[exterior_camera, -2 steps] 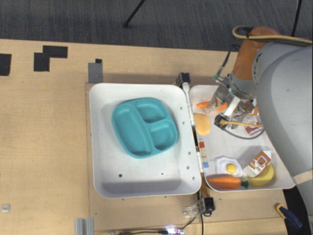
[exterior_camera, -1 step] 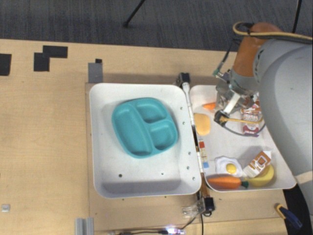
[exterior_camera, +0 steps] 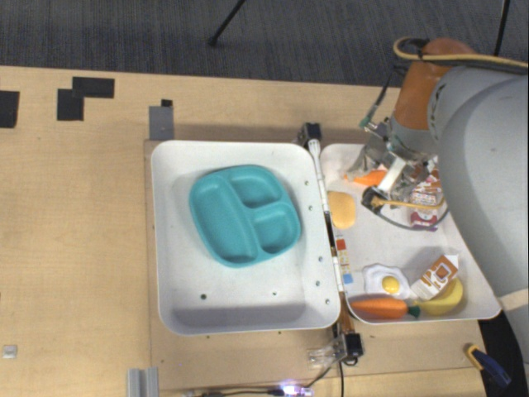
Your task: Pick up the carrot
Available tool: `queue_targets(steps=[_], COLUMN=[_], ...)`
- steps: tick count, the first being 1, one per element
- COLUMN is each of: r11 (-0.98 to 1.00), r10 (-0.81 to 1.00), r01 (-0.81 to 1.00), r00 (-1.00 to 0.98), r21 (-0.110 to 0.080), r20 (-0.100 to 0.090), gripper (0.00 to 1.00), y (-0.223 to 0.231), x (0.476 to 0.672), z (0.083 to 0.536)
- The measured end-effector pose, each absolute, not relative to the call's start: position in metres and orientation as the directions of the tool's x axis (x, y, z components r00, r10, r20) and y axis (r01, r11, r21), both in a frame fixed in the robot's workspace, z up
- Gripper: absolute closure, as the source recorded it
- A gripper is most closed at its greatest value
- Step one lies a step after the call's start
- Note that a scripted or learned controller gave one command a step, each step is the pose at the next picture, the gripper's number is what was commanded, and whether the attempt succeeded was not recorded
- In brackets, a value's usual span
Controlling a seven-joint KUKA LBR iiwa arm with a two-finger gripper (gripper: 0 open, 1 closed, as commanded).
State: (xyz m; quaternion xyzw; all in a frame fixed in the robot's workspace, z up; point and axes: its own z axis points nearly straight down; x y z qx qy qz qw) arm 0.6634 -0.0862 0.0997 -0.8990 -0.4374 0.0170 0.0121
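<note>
A grey robot arm (exterior_camera: 483, 188) with an orange band (exterior_camera: 417, 85) above the wrist reaches from the right over the far end of the right-hand shallow white plastic bin (exterior_camera: 388, 242), one of two set side by side on a pale wooden desk (exterior_camera: 74, 246). Its pincer (exterior_camera: 382, 176) hangs low near the bin's far left corner, and the view does not settle whether it is open or closed. A small bright orange piece (exterior_camera: 372, 178) sits just beside it, too small to identify and not clearly gripped. The long orange toy carrot with a green end (exterior_camera: 378, 308) lies flat along the near edge of the same bin, by its near left corner and well apart from the pincer. A yellow toy banana (exterior_camera: 446, 299) lies just beside the carrot's green end at the near right corner, with a small brown-and-white carton (exterior_camera: 438, 273) just beyond it. A white-and-yellow toy fried egg (exterior_camera: 388, 284) rests close behind the carrot. A yellow-orange oval toy (exterior_camera: 341, 209) lies against the bin's left edge, and a red-and-white printed packet (exterior_camera: 426, 195) sits toward the far right, partly under the arm. The left-hand shallow white plastic bin (exterior_camera: 248, 300) holds a teal divided plastic plate (exterior_camera: 244, 215), lying tilted toward that bin's far side.
</note>
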Motion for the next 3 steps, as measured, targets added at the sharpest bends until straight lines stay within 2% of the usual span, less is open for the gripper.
queue_targets(steps=[1, 2, 3], r11=[-0.717, -0.807, -0.978], r10=[0.697, 0.590, 0.210], r01=[0.697, 0.589, 0.210], r00=[0.717, 0.807, 0.978], r21=[-0.008, -0.035, -0.013], r20=[-0.003, -0.024, -0.001], gripper=[0.00, 0.00, 0.00], y=[-0.111, -0.130, -0.171], x=[0.647, 0.656, 0.629], z=[0.085, 0.083, 0.084])
